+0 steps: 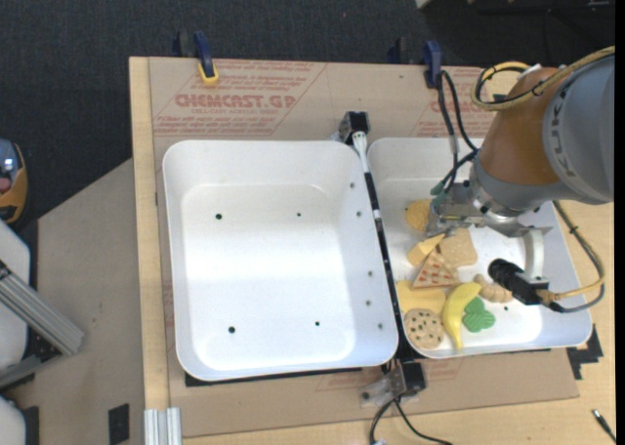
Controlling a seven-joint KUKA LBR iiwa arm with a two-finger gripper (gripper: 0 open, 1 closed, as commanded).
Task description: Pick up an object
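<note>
Two bins sit side by side on the bench (264,92). In the right bin (391,165), a banana (455,314) lies nearest the front with a cookie (423,328) just left of it and a pizza slice (433,275) just behind

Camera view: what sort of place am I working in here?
Most likely a robotics lab test bench. Two white bins, left and right, sit on a clamped board; the right one holds toy food such as a banana and a cookie, under the arm.
</note>
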